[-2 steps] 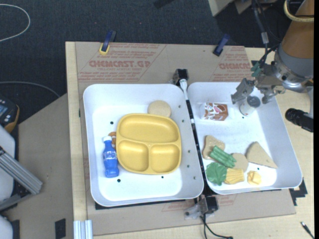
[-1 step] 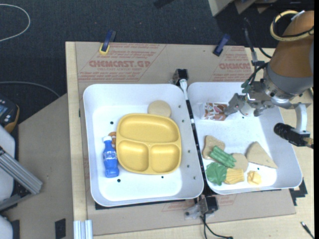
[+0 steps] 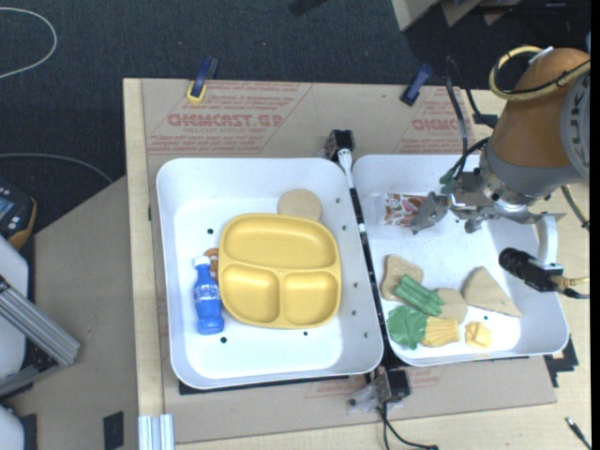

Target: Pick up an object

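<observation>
yellow plastic dominates the left bin (image 3: 178,251): a three-compartment tray (image 3: 278,270) lies near its middle, with a blue bottle (image 3: 207,297) lying just beside its left edge and a round beige disc (image 3: 299,203) touching its upper rim. a small orange-brown thing peeks out between bottle and tray (too hidden to name).

the right bin (image 3: 553,331) carries the toy food. a red-and-white packet (image 3: 401,207) lies near its upper left. along the lower part sit a tan slice (image 3: 401,272), a green leafy piece (image 3: 412,309), a corn cob (image 3: 442,331), a round beige piece (image 3: 451,301), a yellow cheese cube (image 3: 478,335) and a tan wedge (image 3: 489,292).

the grey and orange arm (image 3: 539,125) reaches in from the right, and its gripper (image 3: 433,214) hangs over the upper part of the right bin, just beside the packet. whether it is clenched or released cannot be told from this angle, and nothing is seen held by it.
</observation>
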You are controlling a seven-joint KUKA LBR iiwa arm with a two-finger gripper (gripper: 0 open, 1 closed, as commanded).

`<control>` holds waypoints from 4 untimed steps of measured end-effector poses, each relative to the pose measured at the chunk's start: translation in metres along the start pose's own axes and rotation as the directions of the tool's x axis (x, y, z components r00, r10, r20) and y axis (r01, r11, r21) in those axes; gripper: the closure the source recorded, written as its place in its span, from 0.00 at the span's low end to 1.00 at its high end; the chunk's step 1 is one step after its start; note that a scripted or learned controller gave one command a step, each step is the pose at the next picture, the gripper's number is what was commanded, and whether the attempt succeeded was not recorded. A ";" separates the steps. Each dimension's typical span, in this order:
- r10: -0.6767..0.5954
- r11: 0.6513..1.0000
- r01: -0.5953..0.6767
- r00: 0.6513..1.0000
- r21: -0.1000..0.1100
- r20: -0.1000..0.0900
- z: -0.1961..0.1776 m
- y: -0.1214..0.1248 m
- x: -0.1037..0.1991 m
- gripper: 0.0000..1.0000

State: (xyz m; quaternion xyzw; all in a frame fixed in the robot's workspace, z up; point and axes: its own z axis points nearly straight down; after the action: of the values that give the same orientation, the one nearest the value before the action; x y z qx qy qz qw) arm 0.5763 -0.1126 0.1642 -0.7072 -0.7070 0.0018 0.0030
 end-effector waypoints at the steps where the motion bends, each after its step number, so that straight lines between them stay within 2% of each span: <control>1: 0.000 1.000 0.000 1.000 -0.002 0.000 0.043 -0.004 0.000 0.00; 2: 0.001 1.000 -0.001 1.000 -0.005 0.000 0.080 -0.003 0.000 0.00; 3: 0.002 1.000 -0.002 1.000 -0.008 0.002 0.069 -0.003 0.000 1.00; 4: -0.002 1.000 0.002 1.000 -0.013 0.003 0.009 -0.002 0.008 1.00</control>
State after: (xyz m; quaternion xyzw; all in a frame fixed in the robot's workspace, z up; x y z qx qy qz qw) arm 0.5747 -0.1045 0.1553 -0.7065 -0.7077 -0.0018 -0.0030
